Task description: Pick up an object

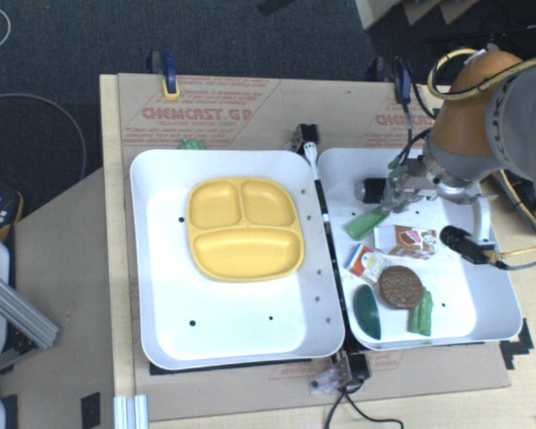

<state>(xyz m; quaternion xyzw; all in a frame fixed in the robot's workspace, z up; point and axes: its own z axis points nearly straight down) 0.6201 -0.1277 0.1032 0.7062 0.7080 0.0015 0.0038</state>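
hand [395,197] | right bin [491,320] | grip state: cannot tell | just beside green piece [366,222]

Divided plate [246,229] in left bin [161,266], round disc [400,287] in right bin [491,315]

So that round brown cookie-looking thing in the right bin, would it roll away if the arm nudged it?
Probably not: the brown disc lies flat, so it would likely slide. Neighbours crowd it, so they may shift too. It looks rigid.
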